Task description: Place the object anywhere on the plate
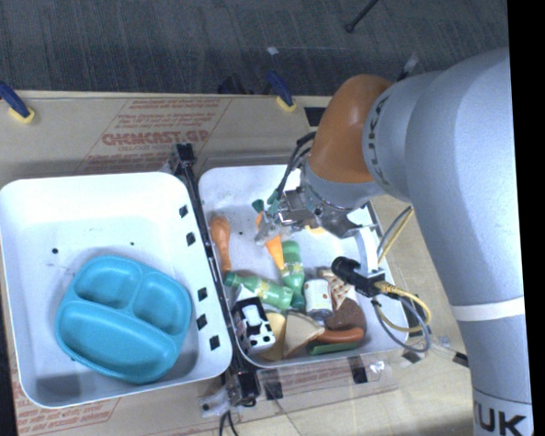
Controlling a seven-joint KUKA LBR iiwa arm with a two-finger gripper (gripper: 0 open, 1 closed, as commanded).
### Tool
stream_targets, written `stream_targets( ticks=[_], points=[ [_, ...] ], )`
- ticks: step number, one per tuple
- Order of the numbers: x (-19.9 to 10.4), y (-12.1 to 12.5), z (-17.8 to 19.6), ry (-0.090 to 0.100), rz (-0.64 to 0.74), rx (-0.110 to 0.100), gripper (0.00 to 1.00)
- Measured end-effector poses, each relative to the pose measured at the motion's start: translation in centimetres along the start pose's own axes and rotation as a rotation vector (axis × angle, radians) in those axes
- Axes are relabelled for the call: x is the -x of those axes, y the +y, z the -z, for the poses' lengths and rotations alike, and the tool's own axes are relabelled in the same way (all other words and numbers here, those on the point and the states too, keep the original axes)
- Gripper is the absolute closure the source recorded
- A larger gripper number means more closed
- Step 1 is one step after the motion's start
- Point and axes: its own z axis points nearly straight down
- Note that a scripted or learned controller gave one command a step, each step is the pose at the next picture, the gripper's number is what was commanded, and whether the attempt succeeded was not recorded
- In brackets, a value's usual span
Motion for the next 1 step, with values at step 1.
stream_targets(
  ticks=[1],
  points=[
    [-5.43,-0.86,5.77,0.000,-0.021,0.003,1.00]
  ],
)
